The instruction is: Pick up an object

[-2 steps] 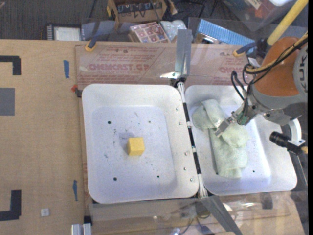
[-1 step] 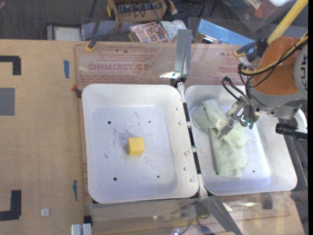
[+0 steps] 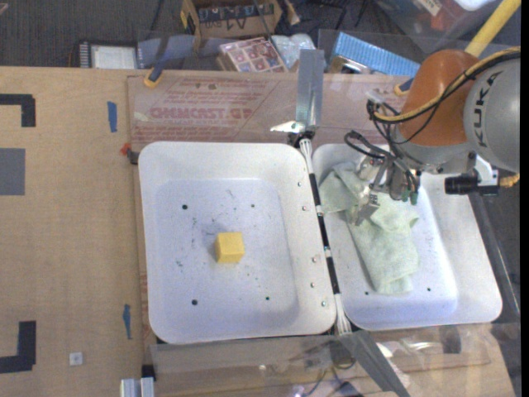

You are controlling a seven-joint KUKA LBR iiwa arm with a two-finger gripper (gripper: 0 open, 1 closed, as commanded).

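Apparently nothing is lifted yet: the tool hangs low over the pale green cloth in the right bin, its grip state I cannot tell, while the yellow block sits untouched in the left bin.

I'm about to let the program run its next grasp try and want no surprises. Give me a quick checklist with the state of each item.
1. Gripper over a target: ok, it is above the pale green cloth in the right bin.
2. Cloth between the fingers: cannot tell.
3. Cloth inside the bin walls: ok.
4. Yellow block out of the arm's way: ok, it sits alone in the left bin.
5. Wrist cables off the cloth: cannot tell.
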